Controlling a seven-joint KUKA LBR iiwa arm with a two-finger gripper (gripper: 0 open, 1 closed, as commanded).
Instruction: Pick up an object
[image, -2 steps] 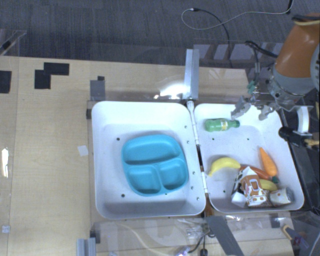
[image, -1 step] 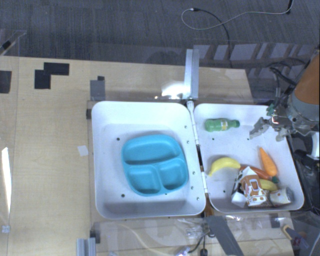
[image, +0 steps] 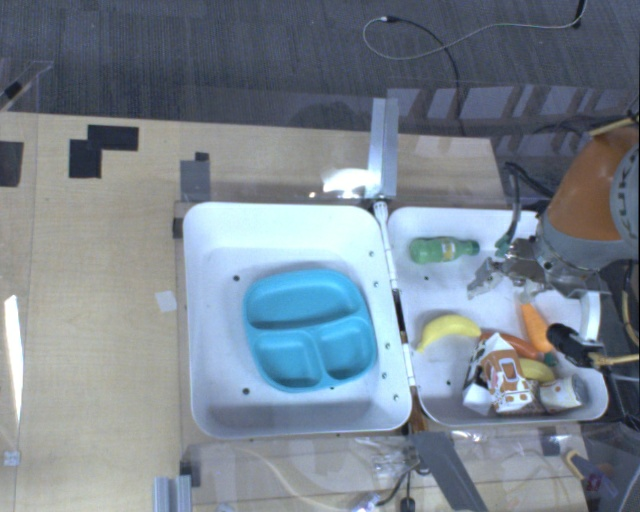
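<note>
In the right bin (image: 440, 405), the gripper (image: 508, 268) hovers with fingers spread, pinching nothing. A green bottle (image: 443, 249) lies at its nine o'clock, a banana (image: 449, 328) at seven, a carrot (image: 537, 330) at five.

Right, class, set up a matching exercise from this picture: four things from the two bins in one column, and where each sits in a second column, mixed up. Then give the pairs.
Things:
1. tray
2. bottle
3. banana
4. carton

Places:
A. far end of the right bin, lying on its side
B. near end of the right bin, among a pile of items
C. middle of the left bin
D. right bin, close to the wall shared with the left bin

Pairs: 1-C, 2-A, 3-D, 4-B
</note>
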